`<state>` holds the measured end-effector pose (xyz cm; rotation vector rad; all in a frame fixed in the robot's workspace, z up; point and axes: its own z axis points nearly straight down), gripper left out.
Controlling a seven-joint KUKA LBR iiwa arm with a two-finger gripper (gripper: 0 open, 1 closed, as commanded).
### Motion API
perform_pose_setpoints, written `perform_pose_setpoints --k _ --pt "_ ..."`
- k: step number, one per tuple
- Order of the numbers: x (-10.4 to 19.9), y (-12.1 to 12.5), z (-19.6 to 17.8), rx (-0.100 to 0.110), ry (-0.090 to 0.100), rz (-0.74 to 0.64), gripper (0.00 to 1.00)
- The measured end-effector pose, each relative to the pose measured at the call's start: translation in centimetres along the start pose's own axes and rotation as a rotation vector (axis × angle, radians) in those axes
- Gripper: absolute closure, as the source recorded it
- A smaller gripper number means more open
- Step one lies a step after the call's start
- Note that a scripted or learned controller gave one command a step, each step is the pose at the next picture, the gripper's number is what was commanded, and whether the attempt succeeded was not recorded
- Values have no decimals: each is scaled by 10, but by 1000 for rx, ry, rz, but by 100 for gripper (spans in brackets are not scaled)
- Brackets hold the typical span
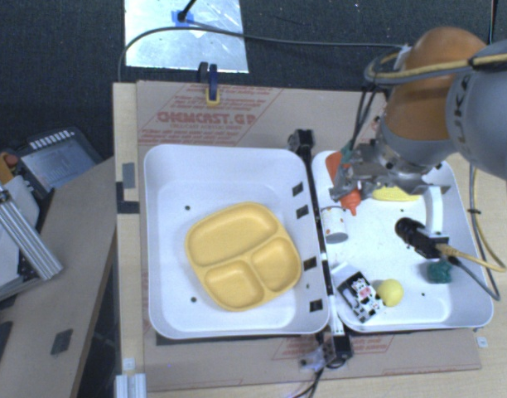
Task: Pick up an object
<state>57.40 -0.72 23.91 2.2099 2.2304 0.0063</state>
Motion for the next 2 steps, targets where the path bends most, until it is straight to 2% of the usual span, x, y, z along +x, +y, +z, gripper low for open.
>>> perform_pose_setpoints --k 1,2 --pt "44 20 12 1 0 0 100" --pt "99 48 8 -1 1 -1 100"
